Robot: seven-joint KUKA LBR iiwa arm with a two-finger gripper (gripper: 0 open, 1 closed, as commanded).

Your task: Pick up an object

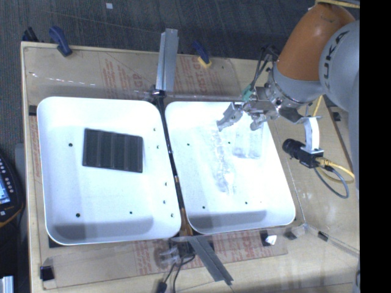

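A dark grey ribbed rectangular pad point(113, 150) lies flat in the left bin point(55, 118), left of its middle. In the right bin point(275, 194), a clear plastic item point(223, 163) lies near the middle, hard to make out against the white floor. A second clear piece point(247, 145) rests just right of it. My gripper point(242, 120) hangs over the far part of the right bin, just above the second clear piece. Its fingers point(226, 118) are spread apart and open, with nothing visible between them.
A metal divider bar point(167, 57) rises at the back between the bins. Blue clamps point(61, 41) hold the board's far edge. A black cable plug point(302, 151) and a yellow cable point(336, 170) hang right of the right bin.
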